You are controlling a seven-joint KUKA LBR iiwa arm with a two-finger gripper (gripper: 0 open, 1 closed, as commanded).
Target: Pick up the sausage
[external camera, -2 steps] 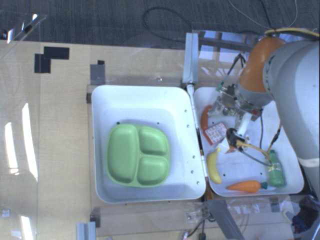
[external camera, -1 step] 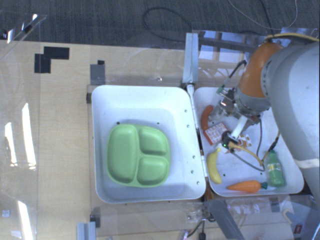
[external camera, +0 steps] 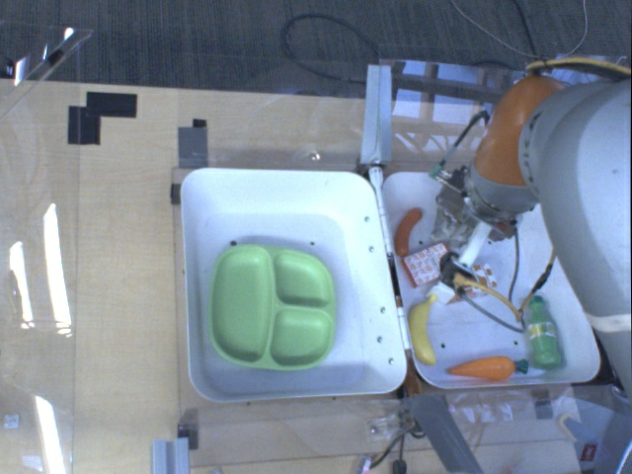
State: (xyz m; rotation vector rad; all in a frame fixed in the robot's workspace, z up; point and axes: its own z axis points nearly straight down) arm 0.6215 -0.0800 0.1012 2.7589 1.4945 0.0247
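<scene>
Single fixed camera, mounted above the counter (external camera: pixel 118 265), looking down at a slant. Top of frame takes in dark floor (external camera: pixel 197 18) with loose cables beyond the counter's far edge; bottom of frame cuts off just past the bins' near edge. Both white bins fall inside the frame: left bin (external camera: pixel 202 205) sits near centre, right bin (external camera: pixel 390 191) toward the right side. The arm (external camera: pixel 583 166) enters from the right and, being nearer the lens, looms large and covers part of the right bin. Distance is moderate: whole bins fit, and small items inside them stay distinguishable. A clear panel at the left throws reflections across the counter.
</scene>
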